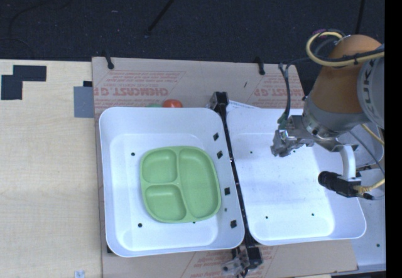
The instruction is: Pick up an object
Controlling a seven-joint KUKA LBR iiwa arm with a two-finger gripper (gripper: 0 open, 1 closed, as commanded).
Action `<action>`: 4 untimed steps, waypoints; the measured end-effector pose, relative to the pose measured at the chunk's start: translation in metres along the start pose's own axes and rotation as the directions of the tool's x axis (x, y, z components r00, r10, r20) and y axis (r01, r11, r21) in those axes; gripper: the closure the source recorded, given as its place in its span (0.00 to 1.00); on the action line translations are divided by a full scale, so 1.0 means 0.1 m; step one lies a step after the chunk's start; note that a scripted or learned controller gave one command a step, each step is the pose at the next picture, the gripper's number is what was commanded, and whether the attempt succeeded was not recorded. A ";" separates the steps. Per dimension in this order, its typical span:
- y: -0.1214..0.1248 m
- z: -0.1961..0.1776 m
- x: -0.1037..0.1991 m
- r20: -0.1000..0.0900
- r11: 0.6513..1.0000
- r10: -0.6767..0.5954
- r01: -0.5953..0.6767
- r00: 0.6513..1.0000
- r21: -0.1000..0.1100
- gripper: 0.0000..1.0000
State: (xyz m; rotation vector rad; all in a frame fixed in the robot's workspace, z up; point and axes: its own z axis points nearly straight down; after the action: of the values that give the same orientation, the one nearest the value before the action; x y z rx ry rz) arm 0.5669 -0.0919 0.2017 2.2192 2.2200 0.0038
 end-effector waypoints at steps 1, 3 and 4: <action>0.01 -0.39 -0.01 0.000 1.000 0.000 0.000 1.000 0.001 1.00; -0.24 -0.19 0.85 -0.001 1.000 -0.002 0.002 1.000 0.009 1.00; -0.33 -0.29 1.31 -0.001 1.000 -0.003 0.003 1.000 0.006 1.00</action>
State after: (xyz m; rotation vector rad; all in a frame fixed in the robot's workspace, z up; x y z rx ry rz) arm 0.5342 0.0395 0.2308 2.2200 2.2272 -0.0018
